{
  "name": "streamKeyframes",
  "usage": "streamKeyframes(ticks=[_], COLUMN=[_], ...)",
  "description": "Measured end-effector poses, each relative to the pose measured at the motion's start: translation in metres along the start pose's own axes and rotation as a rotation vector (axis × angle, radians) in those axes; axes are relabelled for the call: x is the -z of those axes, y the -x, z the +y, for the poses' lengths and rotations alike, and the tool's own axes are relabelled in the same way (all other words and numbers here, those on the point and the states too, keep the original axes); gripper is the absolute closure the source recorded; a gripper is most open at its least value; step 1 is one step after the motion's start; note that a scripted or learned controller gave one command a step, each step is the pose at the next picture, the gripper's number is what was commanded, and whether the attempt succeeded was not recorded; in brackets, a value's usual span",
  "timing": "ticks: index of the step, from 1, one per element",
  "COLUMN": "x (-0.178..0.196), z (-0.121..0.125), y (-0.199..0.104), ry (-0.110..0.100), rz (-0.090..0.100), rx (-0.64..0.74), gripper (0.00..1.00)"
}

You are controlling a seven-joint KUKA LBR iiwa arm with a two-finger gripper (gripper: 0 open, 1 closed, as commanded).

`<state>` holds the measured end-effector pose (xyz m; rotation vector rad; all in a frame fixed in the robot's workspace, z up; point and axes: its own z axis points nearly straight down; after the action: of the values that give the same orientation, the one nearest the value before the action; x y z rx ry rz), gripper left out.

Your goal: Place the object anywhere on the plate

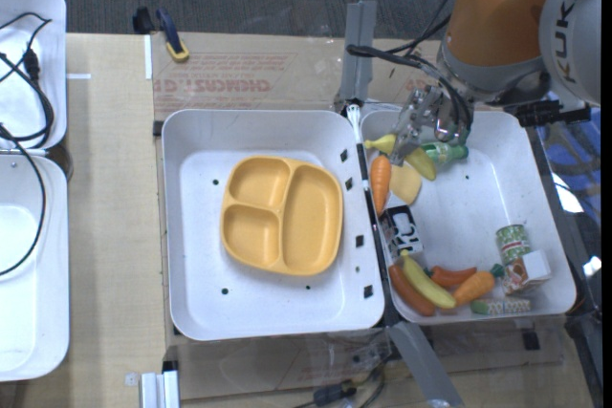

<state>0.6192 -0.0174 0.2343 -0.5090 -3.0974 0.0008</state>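
Yellow, the divided plate [283, 212] sits in the middle of the left bin [182, 234]. Right of the plate, across the divider, the gripper [421, 134] hangs low in the far corner of the right bin [550, 205], over a yellowish piece [422, 164] and beside a carrot [380, 182]. Whether it grips anything I cannot tell. A banana [426, 282] lies along that bin's near edge.

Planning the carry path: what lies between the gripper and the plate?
In the camera view, a carrot and the bins' adjoining walls lie between gripper and plate.
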Motion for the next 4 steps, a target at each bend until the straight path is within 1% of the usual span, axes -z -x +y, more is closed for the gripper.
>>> streamKeyframes(ticks=[1, 2, 3, 4], x=[-0.047, -0.046, -0.019, -0.031], z=[0.052, 0.077, 0.045, 0.070], y=[-0.027, -0.056, -0.009, -0.055], ry=[-0.001, -0.001, 0.000, 0.000], rz=[0.002, 0.001, -0.002, 0.002], rx=[0.047, 0.112, 0.320, 0.470], gripper=[1.00, 1.00, 1.00, 1.00])
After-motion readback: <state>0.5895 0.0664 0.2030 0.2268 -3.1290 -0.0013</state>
